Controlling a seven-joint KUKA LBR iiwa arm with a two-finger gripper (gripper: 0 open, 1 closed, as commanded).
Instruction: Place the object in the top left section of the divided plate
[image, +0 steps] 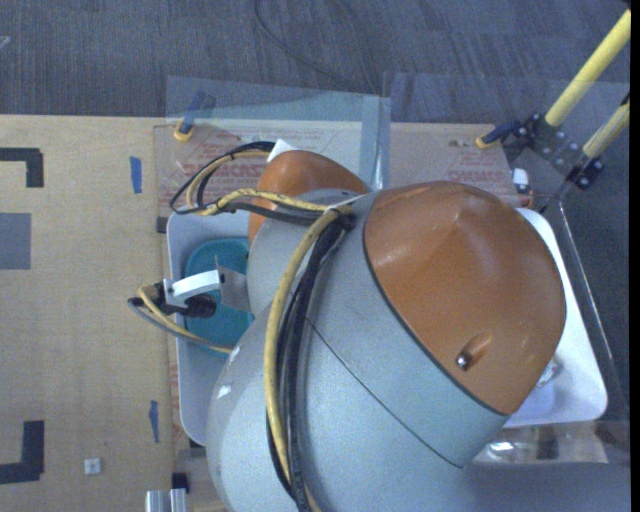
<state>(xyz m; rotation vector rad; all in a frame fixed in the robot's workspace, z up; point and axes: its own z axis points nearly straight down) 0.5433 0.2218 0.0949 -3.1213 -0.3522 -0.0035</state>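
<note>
The arm (400, 340) blocks most of the left bin (178, 260); a teal divided plate (215, 262) peeks out, looking rigid, while the object and claw are hidden, so I cannot tell

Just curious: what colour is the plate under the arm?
Teal plate, seen in the camera view.

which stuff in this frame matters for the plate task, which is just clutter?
Job:
- arm, over both bins
- teal divided plate, mostly hidden under the arm
- left bin

Clutter:
- yellow rods
- blue tape
- black corner marks
- right bin
</note>
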